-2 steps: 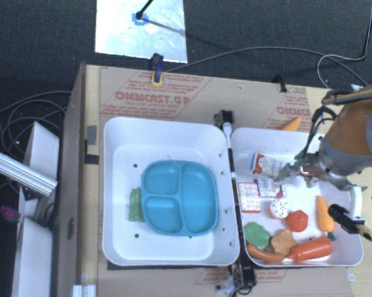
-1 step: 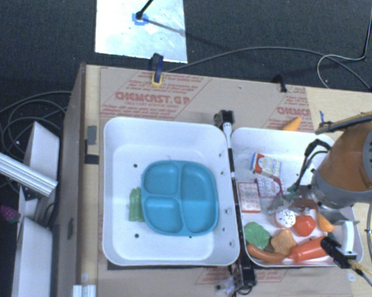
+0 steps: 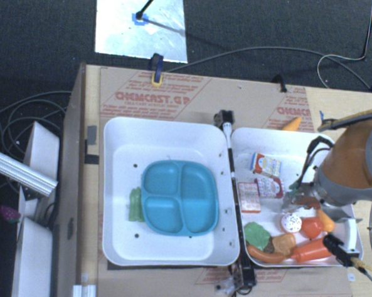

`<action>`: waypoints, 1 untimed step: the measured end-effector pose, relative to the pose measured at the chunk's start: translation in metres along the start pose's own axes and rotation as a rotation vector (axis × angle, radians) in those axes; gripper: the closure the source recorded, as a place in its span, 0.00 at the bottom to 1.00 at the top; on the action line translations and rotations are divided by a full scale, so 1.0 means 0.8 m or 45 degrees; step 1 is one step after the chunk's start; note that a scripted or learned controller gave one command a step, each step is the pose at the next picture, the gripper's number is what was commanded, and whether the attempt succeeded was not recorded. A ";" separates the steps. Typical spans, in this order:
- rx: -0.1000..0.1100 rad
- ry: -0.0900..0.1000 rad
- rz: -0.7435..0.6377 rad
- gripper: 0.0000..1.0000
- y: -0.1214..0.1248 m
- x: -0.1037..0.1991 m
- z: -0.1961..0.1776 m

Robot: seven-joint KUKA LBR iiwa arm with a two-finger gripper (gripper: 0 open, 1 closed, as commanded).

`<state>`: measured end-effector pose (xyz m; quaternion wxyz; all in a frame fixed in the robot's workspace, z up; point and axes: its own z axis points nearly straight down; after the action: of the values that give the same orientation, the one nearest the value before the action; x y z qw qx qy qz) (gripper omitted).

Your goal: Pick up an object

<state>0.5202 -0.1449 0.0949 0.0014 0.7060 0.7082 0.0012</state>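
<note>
Orange-banded arm reaches into right bin (image 3: 281, 137); gripper (image 3: 296, 201) low over toy food pile (image 3: 287, 242) at bin's near side. Jaw state: cannot tell. Blue divided plate (image 3: 180, 198) in left bin (image 3: 118, 172).

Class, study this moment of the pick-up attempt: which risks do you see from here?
1. The toys in the right bin lie crowded together, so the gripper may knock or catch a neighbour of the white ball.
2. The white ball looks round and might slip away.
</note>
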 end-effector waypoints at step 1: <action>-0.001 -0.001 0.001 1.00 -0.040 0.006 -0.142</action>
<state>0.4875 -0.1405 0.2081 0.0018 0.7062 0.7080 0.0010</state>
